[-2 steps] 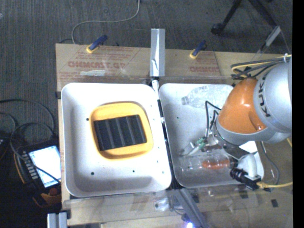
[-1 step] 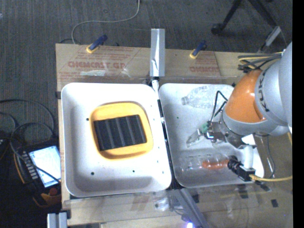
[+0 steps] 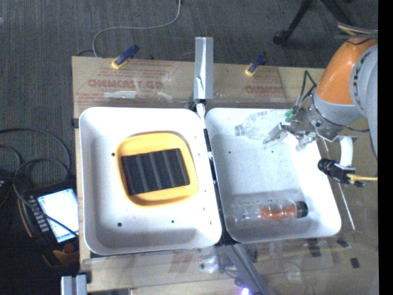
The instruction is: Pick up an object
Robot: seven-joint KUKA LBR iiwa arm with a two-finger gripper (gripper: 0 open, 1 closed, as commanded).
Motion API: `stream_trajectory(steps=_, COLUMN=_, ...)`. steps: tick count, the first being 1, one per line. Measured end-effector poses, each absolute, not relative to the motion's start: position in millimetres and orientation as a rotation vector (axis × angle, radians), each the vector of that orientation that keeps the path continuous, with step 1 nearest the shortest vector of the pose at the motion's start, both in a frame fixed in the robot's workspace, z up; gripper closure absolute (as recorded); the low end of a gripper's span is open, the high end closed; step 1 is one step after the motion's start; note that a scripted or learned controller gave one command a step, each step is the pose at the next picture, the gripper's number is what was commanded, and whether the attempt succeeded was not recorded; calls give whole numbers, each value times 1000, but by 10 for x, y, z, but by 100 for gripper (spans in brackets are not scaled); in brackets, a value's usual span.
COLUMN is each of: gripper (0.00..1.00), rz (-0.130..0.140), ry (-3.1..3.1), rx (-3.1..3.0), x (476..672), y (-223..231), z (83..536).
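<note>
1. You see two white bins side by side on the counter (image 3: 86, 72); the left bin (image 3: 98, 226) holds a yellow tray with a black ribbed insert (image 3: 156, 169), lying roughly at its middle.
2. In the right bin (image 3: 325, 223) there are two clear plastic bottles, well apart from each other.
3. One clear bottle (image 3: 255, 125) lies on its side at the far edge of the right bin, its body pointing toward the arm.
4. The other bottle, with orange contents and a dark cap (image 3: 273, 211), lies on its side along the near edge of the same bin, cap toward the right.
5. The gripper (image 3: 293, 131) hangs over the far right part of the right bin, just beside the right end of the far bottle.
6. You cannot tell from this view whether the jaws are apart or together, nor whether they touch the bottle.
7. Two blue-and-yellow clamps (image 3: 124, 56) sit on the counter's far edge.
</note>
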State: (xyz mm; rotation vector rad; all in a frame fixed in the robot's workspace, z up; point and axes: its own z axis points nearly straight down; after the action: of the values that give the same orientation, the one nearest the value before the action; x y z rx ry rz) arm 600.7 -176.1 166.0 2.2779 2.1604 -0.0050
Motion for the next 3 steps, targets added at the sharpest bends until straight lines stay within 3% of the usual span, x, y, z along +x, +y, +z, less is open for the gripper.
stream_trajectory(steps=1, gripper=0, rz=-5, ry=2212, rx=2231, x=5043, y=-1820, z=2019)
stream_trajectory(steps=2, gripper=0, rz=12, ry=2256, rx=2170, x=4882, y=-1468, z=911)
stream_trajectory(steps=3, gripper=100, rz=20, ry=2258, rx=2169, x=4902, y=-1448, z=1013)
